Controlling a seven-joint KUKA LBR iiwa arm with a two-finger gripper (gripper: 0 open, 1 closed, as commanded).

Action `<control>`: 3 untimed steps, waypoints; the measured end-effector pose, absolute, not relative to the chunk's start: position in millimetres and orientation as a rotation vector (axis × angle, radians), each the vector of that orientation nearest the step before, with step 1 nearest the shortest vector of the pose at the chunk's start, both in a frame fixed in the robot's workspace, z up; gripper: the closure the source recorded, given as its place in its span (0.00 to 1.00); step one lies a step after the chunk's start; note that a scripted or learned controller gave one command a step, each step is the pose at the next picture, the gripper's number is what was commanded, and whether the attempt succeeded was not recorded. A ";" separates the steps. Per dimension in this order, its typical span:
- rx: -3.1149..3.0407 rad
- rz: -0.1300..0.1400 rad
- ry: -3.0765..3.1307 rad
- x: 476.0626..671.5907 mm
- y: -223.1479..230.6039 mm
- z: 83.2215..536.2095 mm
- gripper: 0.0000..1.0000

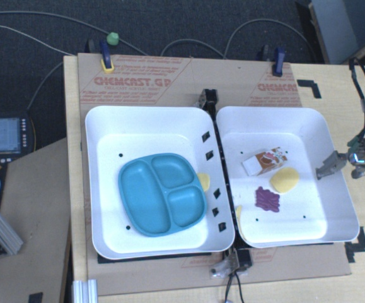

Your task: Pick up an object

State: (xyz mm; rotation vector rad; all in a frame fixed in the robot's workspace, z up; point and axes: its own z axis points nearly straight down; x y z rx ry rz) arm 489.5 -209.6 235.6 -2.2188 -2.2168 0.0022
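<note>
The right bin (314,122) holds three things: a small white and red snack packet (265,161), a yellow lemon-shaped object (285,180) and a purple bunch of grapes (267,199). They lie close together in the bin's middle. My gripper (333,165) sits at the right bin's right rim, to the right of the yellow object and apart from it. A blue divided plate (162,193) lies in the left bin (106,131), with a small yellow object (203,182) peeking out at its right edge.
A black divider with clips (214,169) runs between the two bins. A yellow sliver (237,214) shows at the right bin's left wall. Cardboard (144,77) lies under the bins, held by blue clamps (106,62). Cables trail behind the bench.
</note>
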 end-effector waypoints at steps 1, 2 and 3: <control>-2.216 0.002 -2.218 499.1 -205.6 183.8 0.00; -2.216 0.002 -2.217 498.7 -202.6 141.1 0.00; -2.220 -0.003 -2.222 500.1 -203.3 154.8 1.00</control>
